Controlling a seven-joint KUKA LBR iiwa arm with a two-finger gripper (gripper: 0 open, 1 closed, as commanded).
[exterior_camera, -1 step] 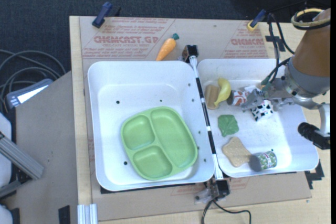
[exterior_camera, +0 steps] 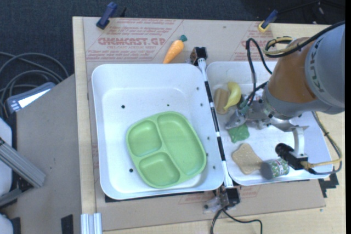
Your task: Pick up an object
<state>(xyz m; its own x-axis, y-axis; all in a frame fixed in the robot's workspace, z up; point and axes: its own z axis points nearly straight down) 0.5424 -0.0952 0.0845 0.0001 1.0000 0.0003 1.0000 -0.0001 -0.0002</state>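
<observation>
So the tool [exterior_camera: 241,116] is down in the right bin [exterior_camera: 318,142], near its left wall, right over a green piece [exterior_camera: 239,132]; can't tell how it's set. Banana [exterior_camera: 233,93] sits toward the far-left corner, bread slice [exterior_camera: 246,157] near the front. Green divided plate [exterior_camera: 165,148] fills the left bin [exterior_camera: 109,85].

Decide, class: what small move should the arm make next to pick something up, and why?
Probably lower straight down a little. The tool sits in the right bin just above the green piece, with the banana and the toast slice to either side. I can't make out anything held yet.
</observation>
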